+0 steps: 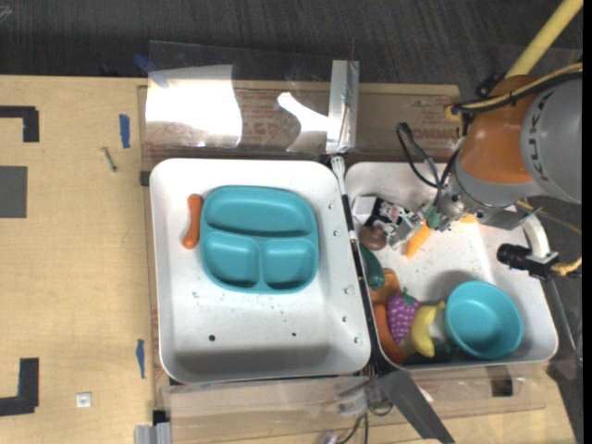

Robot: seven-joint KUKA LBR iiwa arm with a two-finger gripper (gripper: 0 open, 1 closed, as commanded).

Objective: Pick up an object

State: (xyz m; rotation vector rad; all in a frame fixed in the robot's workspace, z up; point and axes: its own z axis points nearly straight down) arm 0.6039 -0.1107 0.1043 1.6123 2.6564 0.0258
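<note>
Teal bowl (482, 317) in right bin (546, 340)

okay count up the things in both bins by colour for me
Teal: 2, tray, bowl
Orange: 2, hot dog, carrot
Purple: 1, grapes
Yellow: 1, banana
Total: 6 I can tell apart; the pile by the divider is too jumbled to count.

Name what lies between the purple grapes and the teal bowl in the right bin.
In the camera view, a yellow banana lies between the purple grapes and the teal bowl, touching both.
</note>
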